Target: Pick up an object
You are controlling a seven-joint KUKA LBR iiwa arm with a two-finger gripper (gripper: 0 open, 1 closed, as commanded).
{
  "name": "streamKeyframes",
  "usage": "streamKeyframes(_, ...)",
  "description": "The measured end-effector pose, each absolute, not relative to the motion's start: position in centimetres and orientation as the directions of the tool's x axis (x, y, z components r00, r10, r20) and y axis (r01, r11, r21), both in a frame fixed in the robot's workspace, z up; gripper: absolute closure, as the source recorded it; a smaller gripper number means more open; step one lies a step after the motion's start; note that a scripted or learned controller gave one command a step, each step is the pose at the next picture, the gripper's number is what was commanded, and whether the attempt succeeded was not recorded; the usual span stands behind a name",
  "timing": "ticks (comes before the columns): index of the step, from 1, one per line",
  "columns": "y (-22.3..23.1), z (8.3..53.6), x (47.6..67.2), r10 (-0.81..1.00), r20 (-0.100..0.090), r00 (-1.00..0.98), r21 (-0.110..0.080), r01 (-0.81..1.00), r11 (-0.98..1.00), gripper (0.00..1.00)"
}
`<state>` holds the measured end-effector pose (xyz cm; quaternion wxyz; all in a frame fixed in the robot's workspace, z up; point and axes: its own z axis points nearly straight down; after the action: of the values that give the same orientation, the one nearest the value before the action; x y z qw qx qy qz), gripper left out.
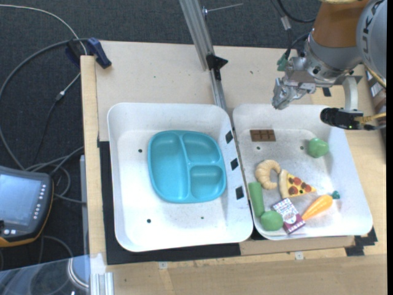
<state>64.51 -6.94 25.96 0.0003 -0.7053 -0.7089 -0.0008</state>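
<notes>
My tool [284,98] hovers at twelve o'clock over the right bin [362,192]; I cannot tell its state. Nothing is picked yet: the chocolate bar [263,136] lies just below, untouched.

A: From where does the 1 camera look?

B: From high above the pale wooden bench [159,66], looking down at a slant. The bench's far edge lies toward the top of the frame, its near edge at the bottom.

A: How close is it?

B: Far enough to take in both shallow white plastic bins, the left bin [123,165] and the right bin [356,189], plus dark carpet [43,91] to the left and above.

A: Where does the robot enter?

B: The grey arm with its orange band [344,11] comes in at the upper right corner, cut off by the frame.
</notes>
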Motion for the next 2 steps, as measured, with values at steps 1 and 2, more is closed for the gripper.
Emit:
streamKeyframes(1, -0.9, 26.3, 64.4, 1.0, 0.003, -0.007, 0.0, 1.0, 0.007, 1.0)
streamKeyframes(2, 3.7, 26.5, 64.0, 1.0, 0.002, -0.005, -0.001, 1.0, 0.005, 1.0)
